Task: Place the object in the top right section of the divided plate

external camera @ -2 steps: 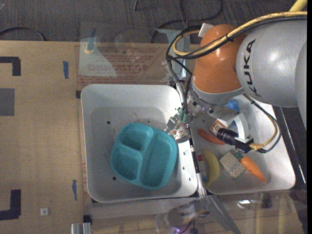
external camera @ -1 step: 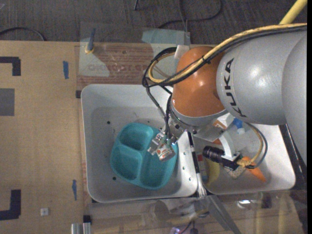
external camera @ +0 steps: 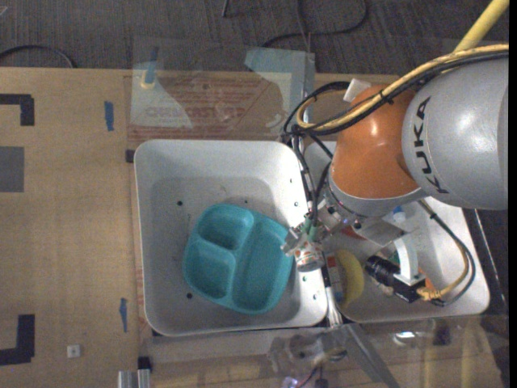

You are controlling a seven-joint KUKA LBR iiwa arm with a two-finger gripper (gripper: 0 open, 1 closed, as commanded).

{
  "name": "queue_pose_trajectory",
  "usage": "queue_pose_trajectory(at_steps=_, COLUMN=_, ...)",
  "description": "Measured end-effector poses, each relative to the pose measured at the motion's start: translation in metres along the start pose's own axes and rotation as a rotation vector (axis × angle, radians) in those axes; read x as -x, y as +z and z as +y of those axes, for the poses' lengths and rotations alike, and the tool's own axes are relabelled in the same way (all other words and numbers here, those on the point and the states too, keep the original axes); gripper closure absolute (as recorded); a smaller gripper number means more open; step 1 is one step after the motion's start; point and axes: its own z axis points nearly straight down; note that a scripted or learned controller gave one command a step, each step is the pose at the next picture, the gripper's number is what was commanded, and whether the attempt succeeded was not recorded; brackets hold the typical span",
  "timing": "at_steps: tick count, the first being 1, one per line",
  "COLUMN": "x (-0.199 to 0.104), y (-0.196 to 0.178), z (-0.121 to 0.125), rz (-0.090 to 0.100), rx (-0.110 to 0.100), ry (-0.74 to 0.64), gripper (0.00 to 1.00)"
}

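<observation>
A teal divided plate (external camera: 238, 257) with three sections lies in the left white bin (external camera: 161, 176), tilted a little. My gripper (external camera: 303, 245) hangs over the wall between the two bins, right at the plate's right rim. A small pale piece with an orange band (external camera: 308, 259) shows just beneath the gripper; I cannot tell whether it is a held object or part of the gripper. A yellow, banana-like object (external camera: 352, 273) lies in the right bin (external camera: 468, 297), just right of the gripper and partly hidden by the wrist.
The grey arm with its orange band (external camera: 371, 164) covers most of the right bin. A black camera unit with orange cable (external camera: 396, 277) sits on the wrist. A clear plastic sheet (external camera: 218, 95) lies on the bench behind the bins.
</observation>
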Motion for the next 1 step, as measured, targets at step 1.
queue_pose_trajectory(at_steps=1, x=0.0114, y=-0.0004, z=0.0321, rz=-0.004, rx=0.005, ry=-0.127, gripper=1.00)
